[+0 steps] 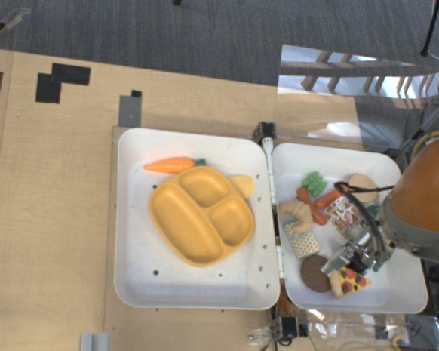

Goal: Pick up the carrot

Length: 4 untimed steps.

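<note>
- Wooden bench (50, 218), two white bins.
- Carrot (169, 164) lies in the left bin (188, 290), beside the yellow plate (201, 215).
- Hand (355, 259) hovers over the right bin's (399, 299) toys; whether it is open or closed, I cannot tell.
- Risk: grabbing a wrong toy.

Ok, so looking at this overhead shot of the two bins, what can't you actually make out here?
- Pincer, camera view: its fingers blur into the clutter beneath, so open or shut is unclear.
- Small items in the right bin: too small and overlapping to identify surely; the arm covers some.
- Pale piece behind the yellow divided plate: partly hidden by the plate.
- Carrot in the left bin: whether it touches the plate is unclear.
</note>
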{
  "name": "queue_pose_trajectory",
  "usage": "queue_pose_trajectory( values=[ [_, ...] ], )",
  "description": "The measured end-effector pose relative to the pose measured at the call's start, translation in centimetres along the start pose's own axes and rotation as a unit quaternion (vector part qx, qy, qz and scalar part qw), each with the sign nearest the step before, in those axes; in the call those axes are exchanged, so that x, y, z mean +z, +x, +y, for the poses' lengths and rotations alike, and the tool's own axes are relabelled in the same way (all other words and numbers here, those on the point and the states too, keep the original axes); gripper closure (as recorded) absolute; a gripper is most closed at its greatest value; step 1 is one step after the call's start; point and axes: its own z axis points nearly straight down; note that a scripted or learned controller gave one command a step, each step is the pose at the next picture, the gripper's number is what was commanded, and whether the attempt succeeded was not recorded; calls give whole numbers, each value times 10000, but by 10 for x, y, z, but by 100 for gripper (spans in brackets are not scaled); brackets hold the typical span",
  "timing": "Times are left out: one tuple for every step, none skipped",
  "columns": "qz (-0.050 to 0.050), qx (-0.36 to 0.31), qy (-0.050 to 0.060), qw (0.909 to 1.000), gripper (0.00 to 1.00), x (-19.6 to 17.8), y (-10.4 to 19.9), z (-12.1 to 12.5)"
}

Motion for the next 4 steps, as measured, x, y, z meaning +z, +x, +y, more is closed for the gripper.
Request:
queue_pose_trajectory(
  values=[
    [-27, 501, -20, 9987, 0, 28, -15, -17],
    [-99, -708, -51, 9974, 0, 54, -21, -14],
    [-23, -83, -12, 10000, 0, 48, -60, -7],
    [-71, -95, -40, 9999, 100, 35, -62, -4]
  ],
)
